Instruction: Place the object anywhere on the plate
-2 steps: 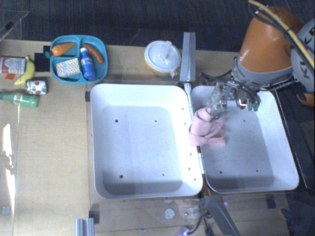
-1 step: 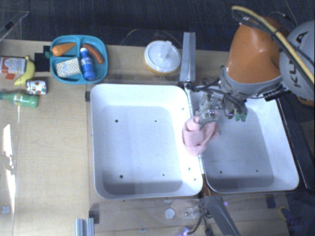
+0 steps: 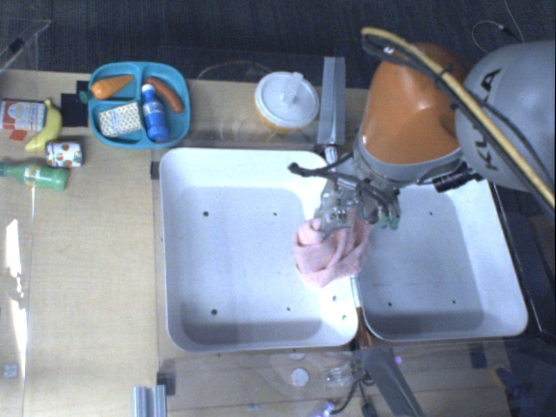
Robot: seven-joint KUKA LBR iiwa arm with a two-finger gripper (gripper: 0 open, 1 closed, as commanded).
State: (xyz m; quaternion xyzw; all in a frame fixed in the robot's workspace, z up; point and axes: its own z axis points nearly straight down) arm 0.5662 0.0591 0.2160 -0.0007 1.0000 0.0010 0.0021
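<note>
A crumpled pink cloth [image 3: 326, 252] hangs at the right edge of the left bin [image 3: 226, 259], overlapping the rim between the two bins. My gripper [image 3: 339, 218] is directly above it, pointing down, and its fingers are shut on the cloth's top edge. The blue divided plate [image 3: 178, 89] sits on the bench at the back left, beyond the left bin. It holds toy food: an orange carrot [image 3: 113, 86], a blue bottle [image 3: 155, 115] and a sausage-like piece [image 3: 172, 98].
A white lidded cup [image 3: 287, 100] stands behind the left bin. A banana [image 3: 48, 127], a small can [image 3: 63, 154] and a green bottle [image 3: 35, 175] lie at the far left. The right bin [image 3: 452, 268] is under the arm.
</note>
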